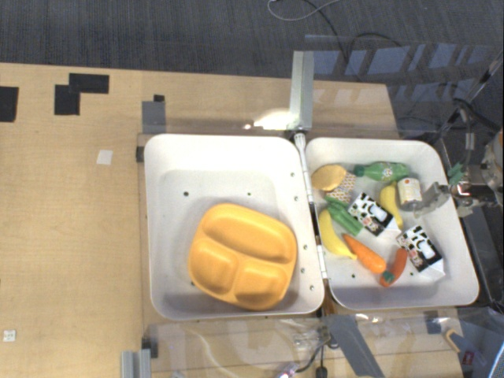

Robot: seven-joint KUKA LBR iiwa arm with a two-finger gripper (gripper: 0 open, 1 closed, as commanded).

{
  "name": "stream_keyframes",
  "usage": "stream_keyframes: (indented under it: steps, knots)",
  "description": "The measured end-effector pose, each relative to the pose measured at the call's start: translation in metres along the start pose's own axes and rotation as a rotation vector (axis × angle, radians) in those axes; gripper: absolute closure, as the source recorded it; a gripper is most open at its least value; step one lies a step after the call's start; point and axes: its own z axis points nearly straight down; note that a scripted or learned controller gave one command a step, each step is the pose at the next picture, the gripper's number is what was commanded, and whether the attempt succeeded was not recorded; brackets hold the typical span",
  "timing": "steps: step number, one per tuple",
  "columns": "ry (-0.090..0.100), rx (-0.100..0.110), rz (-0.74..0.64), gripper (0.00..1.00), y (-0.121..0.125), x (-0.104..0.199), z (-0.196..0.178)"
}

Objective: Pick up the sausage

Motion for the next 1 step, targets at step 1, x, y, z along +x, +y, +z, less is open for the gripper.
stream_keyframes:
  steps: [1]
  knots:
    - [0.0, 0.0, 0.13, 0.0, -0.0197, -0.0008, 0.083]
